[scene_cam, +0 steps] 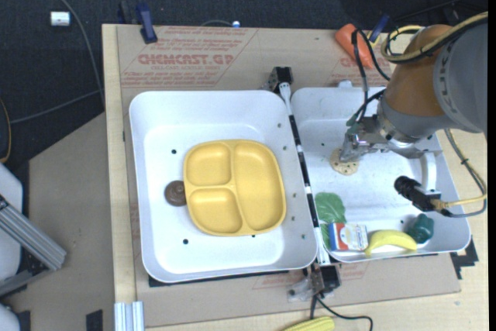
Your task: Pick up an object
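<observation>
The gripper (353,151) was recorded low over the far part of the right bin (325,101), directly above a small tan cookie-like disc (344,163) lying flat on the bin floor; whether contact had been made could not be settled from the slanted view. The state of the jaws could not be told, since the wrist hid them from above, and no object was seen between them, so no grasp was credited. The disc was judged the likely target, as it sat apart from its neighbours with bare floor around it, which would be expected to allow a vertical approach without collision. The remaining items were noted crowded along the near wall of the same bin: a green leaf-shaped piece (329,207), a small printed carton (346,237), a banana (392,242) and a dark teal object (421,229), the carton and banana touching or nearly so, a layout judged less favourable for a clean pick. In the left bin (155,120) a yellow divided plate (234,187) was observed lying centrally, with a brown round object (176,193) just beside its left edge, well apart from the arm. A flat, thin disc was judged hard to seize, being liable to slip under closing fingers
</observation>
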